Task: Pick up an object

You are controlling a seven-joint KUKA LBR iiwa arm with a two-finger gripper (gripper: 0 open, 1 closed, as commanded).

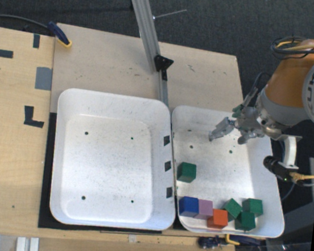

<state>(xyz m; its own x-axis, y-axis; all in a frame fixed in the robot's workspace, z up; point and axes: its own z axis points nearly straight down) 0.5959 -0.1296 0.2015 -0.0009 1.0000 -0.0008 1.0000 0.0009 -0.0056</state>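
Green block (187, 172): one cube, lying alone on the floor of the right bin (215, 119), near that bin's left wall and about midway along it, touching nothing. Further blocks, same bin, near edge, in a loose cluster: blue block (189, 206) just beside a lilac block (205, 208); orange block (219, 218) next to the lilac one; three more green blocks (246, 212) crowded at the bin's near right corner. Left bin (114, 102): white, shallow, set side by side with the right bin. Gripper (229, 132): over the far part of the right bin, well apart from every block, two fingers spread open with nothing between them. Arm (300, 83): grey with orange band, entering from the right. Bench (7, 131): light wood surface with dark tape marks on its left part.
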